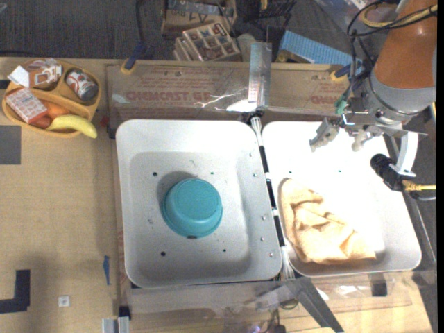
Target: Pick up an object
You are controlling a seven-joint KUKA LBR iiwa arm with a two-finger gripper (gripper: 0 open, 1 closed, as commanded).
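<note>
Crumpled tan cloth (324,231), soft and folded in loose ridges, lies in the near part of my right white plastic bin (409,245), against its left wall. My gripper (341,137) hangs over the far part of that bin, metal fingers spread apart with nothing between them, well apart from the cloth. A smooth teal round bowl (193,207) sits upside down in the left white bin (139,151).

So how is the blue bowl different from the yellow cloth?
The bowl is teal, round and smooth, while the cloth is tan-yellow, crumpled and shapeless. The bowl sits upside down in the middle of the left bin; the cloth lies against the near left corner of the right bin. Each is alone in its white bin.
</note>
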